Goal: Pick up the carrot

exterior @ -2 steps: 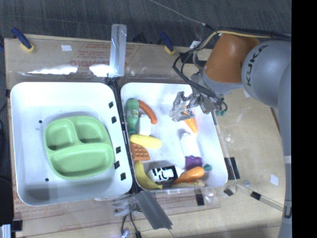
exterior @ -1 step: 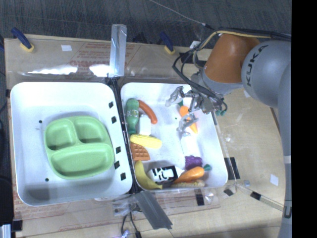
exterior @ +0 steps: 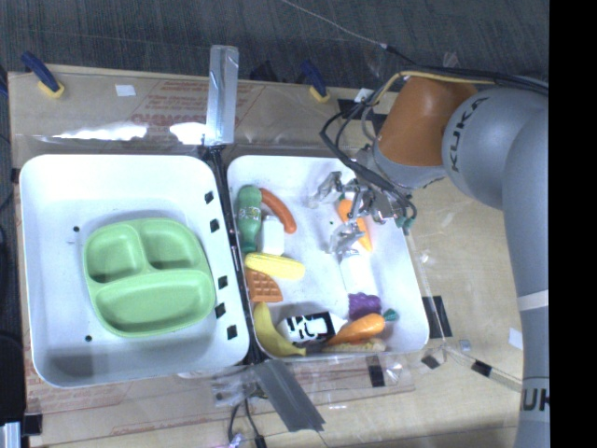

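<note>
The gripper (exterior: 342, 215) stands over the upper middle of the right bin (exterior: 410, 278), its two metal fingers (exterior: 326, 187) spread apart, one toward 12 o'clock and one toward 6 o'clock, with an orange-and-white item (exterior: 360, 236) lying between and just beside them at 3 o'clock; whether the jaws actually clamp that item cannot be told. The arm (exterior: 485, 157) extends from the gripper toward 2 o'clock, its orange band (exterior: 415, 124) sitting above the bin's upper rim. The carrot (exterior: 359, 328) lies at 6 o'clock from the gripper, well apart from it, near the bin's lower wall, with a purple grape cluster (exterior: 364, 303) touching its upper side. At 9 o'clock from the gripper lie a green vegetable (exterior: 248, 215) and a reddish sausage (exterior: 279, 209). Below these are a corn cob (exterior: 275, 267), a waffle piece (exterior: 264, 289), a banana (exterior: 270, 334) and a black-and-white block (exterior: 310, 326). The left bin (exterior: 56, 185) holds a green divided plate (exterior: 147, 276).
</note>
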Robot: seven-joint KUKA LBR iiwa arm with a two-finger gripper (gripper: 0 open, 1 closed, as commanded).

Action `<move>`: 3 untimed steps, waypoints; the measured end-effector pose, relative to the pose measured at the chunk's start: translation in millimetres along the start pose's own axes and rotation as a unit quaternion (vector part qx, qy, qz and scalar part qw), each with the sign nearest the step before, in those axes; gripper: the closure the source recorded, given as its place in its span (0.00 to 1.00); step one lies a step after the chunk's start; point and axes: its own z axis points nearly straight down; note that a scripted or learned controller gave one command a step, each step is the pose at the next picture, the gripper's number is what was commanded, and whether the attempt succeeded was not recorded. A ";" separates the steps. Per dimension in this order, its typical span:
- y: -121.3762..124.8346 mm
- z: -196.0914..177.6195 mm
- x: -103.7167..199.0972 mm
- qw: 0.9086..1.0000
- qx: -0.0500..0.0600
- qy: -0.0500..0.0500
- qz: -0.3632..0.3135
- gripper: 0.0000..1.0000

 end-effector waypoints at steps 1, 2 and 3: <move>0.4 -12.6 -2.8 1.000 0.002 -0.005 -0.002 1.00; 0.5 -12.4 -2.7 1.000 0.002 -0.005 -0.003 0.00; 0.6 -24.0 -5.0 1.000 0.004 -0.010 -0.004 1.00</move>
